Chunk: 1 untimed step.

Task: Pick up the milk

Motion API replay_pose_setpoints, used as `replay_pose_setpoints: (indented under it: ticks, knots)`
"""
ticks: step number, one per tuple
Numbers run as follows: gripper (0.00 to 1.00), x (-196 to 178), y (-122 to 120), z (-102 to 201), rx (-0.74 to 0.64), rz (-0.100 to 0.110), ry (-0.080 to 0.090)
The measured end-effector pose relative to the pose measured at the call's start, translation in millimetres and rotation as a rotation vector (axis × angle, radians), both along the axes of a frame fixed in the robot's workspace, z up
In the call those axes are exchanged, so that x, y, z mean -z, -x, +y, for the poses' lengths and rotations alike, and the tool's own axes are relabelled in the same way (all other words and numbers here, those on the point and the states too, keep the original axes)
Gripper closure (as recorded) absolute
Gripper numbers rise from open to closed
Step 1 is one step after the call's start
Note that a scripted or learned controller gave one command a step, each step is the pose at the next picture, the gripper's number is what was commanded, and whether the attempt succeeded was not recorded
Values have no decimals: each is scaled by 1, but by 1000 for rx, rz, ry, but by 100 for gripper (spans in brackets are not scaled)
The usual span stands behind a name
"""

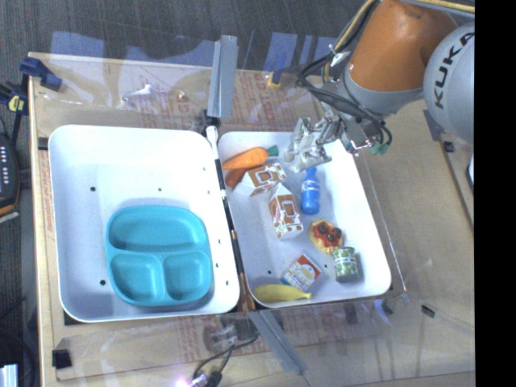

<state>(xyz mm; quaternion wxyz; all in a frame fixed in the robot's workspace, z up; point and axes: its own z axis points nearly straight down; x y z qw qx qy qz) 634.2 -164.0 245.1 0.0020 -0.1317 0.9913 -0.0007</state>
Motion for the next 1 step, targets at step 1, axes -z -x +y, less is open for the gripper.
replay_pose_setpoints:
  ticks: [1]
  knots:
    - [0, 0, 0, 0, 0, 0, 0]
